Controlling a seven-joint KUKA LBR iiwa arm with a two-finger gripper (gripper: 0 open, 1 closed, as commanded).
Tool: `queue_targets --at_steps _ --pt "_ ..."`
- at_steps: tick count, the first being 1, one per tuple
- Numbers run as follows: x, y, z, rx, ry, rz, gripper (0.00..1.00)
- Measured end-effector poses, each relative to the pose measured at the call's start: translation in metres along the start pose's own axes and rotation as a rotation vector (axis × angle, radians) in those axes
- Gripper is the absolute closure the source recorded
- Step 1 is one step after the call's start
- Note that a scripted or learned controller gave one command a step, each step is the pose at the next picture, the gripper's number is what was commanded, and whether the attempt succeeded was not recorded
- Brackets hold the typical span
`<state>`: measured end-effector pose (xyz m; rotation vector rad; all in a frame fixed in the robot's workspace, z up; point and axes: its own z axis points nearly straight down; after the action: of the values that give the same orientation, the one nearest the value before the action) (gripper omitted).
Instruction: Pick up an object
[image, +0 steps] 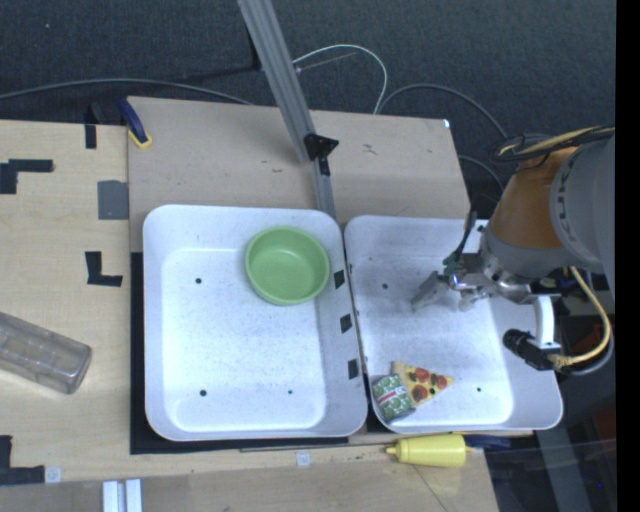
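Nothing is picked up yet, as far as this view shows. The gripper (438, 290) hangs low over the right bin (520, 405), toward that bin's twelve o'clock side, with its fingers spread apart and nothing between them.

The likeliest things to take lie well apart from it, toward the bin's six o'clock edge: a pizza slice (424, 381) and, touching it at its nine o'clock side, a small green packet (391, 396). A green bowl (288, 264) sits in the left bin (170, 330), at about one o'clock there.

A yellow bottle (432, 450) lies on the bench just outside the right bin, at six o'clock.

All of the work is left: reaching a thing, closing on it and lifting.
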<state>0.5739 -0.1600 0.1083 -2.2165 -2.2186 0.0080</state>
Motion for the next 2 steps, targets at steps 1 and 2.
queue_targets --at_steps 1,2 --pt "0.001 0.001 0.019 -0.008 -0.002 -0.001 0.00" --pt "0.001 0.001 0.009 -0.007 0.000 -0.002 1.00"
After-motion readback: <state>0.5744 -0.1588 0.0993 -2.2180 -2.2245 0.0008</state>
